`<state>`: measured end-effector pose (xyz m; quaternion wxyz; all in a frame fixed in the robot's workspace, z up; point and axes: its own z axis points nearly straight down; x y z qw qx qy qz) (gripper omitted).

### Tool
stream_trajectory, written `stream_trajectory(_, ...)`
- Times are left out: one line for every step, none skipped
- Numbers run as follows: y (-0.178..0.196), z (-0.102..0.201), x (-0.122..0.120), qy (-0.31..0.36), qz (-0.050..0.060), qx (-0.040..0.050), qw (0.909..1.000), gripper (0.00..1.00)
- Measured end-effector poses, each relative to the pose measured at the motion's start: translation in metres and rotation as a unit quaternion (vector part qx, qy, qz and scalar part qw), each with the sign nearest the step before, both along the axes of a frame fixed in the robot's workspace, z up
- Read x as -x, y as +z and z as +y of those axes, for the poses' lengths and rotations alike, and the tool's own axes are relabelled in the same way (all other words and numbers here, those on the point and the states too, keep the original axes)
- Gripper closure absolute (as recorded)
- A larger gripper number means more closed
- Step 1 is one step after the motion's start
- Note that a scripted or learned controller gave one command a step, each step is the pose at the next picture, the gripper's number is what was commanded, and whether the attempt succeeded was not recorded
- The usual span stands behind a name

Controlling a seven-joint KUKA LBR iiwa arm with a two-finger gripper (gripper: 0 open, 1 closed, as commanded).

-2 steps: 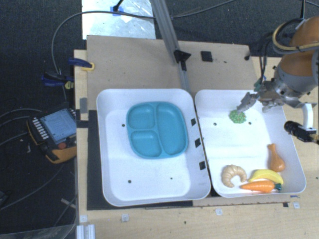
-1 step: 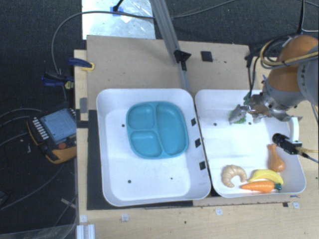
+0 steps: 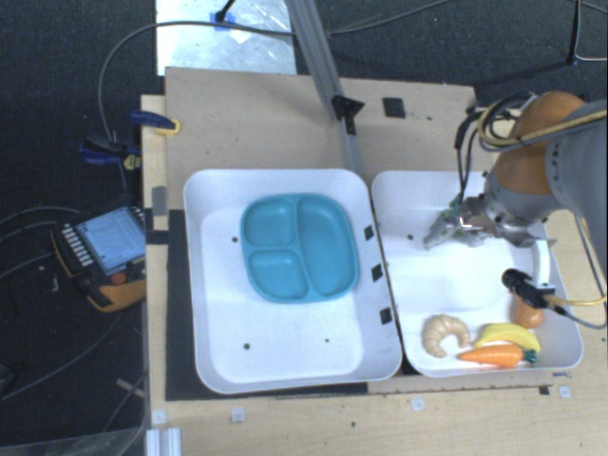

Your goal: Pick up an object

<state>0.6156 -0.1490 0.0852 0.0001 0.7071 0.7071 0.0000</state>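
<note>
Carrot (image 3: 492, 355), banana (image 3: 508, 335) and croissant (image 3: 446, 332) lie bunched at lower right, in the right bin (image 3: 418, 255). All look like light, stiff, smooth toys; croissant's middle seems easiest to grasp. Gripper (image 3: 448, 229) hovers above, mid-right; jaw state unreadable.

Grey arm (image 3: 570, 160) enters from right, orange band (image 3: 537, 145) above wrist. Wrist bent down and leftward. Pincer (image 3: 439, 237) hangs low, pointing left; finger spacing can't be made out.

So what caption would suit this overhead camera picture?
Arm's hand over right bin near croissant, banana, carrot; blue plate in left.
</note>
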Motion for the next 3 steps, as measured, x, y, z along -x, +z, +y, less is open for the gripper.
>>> stream_trajectory(0.014, 0.0, -0.002, 0.0, -0.003, 0.0006, 1.0, 1.0)
stream_trajectory(0.076, -0.004, 0.003, 0.0, -0.003, 0.0008, 1.0, 1.0)
stream_trajectory(0.131, -0.005, 0.001, 0.002, -0.004, 0.0008, 1.0, 1.0)
